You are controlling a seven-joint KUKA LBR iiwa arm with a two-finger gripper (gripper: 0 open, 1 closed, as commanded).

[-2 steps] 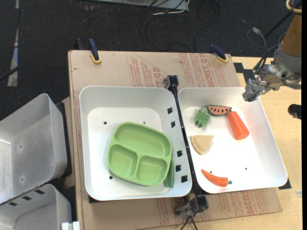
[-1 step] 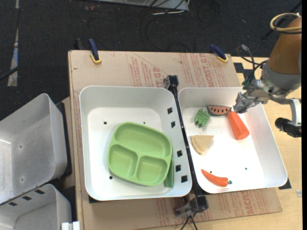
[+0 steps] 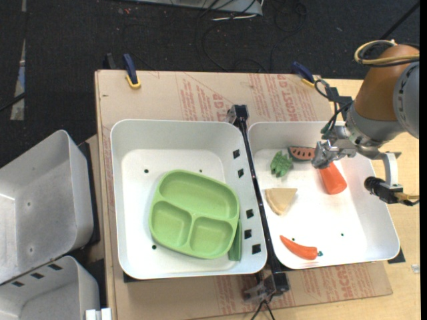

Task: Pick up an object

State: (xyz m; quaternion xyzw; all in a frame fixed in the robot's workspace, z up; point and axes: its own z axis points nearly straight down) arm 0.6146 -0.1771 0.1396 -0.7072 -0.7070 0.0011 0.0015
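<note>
We count two white bins side by side on the bench: the left bin (image 3: 127,179) and the right bin (image 3: 373,225). In the left one lies a single green tray (image 3: 193,213) with three compartments, set a little askew toward the bin's near right corner. In the right bin we count five things: one green toy (image 3: 281,164) near the far left, one watermelon slice (image 3: 301,153) just beside it, one orange cylinder (image 3: 333,178), one tan wedge (image 3: 281,200) below the green toy, and one red pepper (image 3: 299,247) near the front wall, well apart from the rest. The one arm (image 3: 383,102) reaches in from the right, and its gripper (image 3: 327,157) sits over the far part of the right bin, right at the upper end of the orange cylinder and beside the watermelon slice. We cannot tell how the gripper is set, nor whether it holds the cylinder
</note>
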